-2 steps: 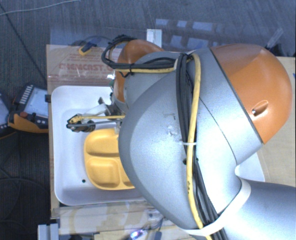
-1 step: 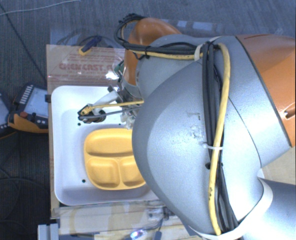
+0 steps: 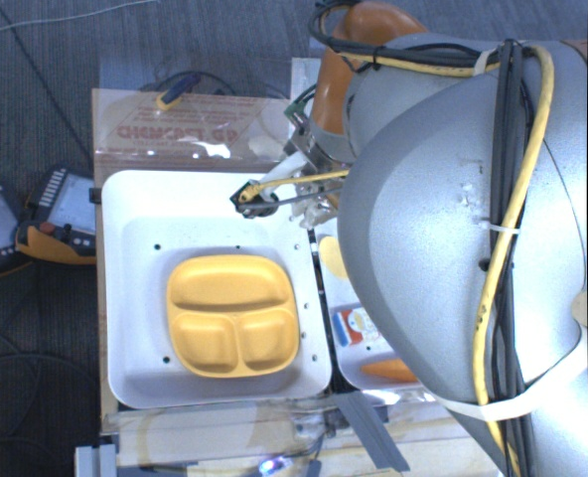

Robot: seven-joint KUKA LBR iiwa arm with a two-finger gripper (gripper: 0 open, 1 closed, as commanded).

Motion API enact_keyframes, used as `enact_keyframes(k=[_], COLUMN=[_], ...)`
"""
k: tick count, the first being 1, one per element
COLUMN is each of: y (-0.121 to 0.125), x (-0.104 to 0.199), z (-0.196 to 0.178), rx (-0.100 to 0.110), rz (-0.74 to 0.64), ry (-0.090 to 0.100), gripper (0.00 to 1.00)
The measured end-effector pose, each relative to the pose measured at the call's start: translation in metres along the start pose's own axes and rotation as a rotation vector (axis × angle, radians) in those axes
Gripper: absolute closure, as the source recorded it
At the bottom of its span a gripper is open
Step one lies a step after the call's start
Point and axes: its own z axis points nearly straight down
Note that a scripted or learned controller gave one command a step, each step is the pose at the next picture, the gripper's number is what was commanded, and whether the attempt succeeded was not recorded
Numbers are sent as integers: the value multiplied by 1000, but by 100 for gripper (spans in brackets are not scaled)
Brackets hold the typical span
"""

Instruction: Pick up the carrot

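Note:
The carrot [image 3: 388, 371] is an orange shape lying in the right bin [image 3: 346, 374] near its front edge, with its right part hidden under the arm. My gripper [image 3: 312, 210] hangs over the far end of the rim between the two bins, well behind the carrot. The grey arm [image 3: 453, 227] covers most of the right bin.
A yellow three-compartment plate [image 3: 234, 313] sits in the middle of the left bin [image 3: 135, 217]. In the right bin, a pale yellow item [image 3: 330, 257] and a white packet with red and blue print [image 3: 352, 327] lie beside the arm. A clear plastic bag [image 3: 175, 127] lies behind the left bin.

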Motion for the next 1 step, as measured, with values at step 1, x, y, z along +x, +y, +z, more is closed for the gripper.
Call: enact_keyframes(k=[1], y=[-81], x=[6], z=[41], rx=[6], rz=[235], ry=[1], gripper=[100])
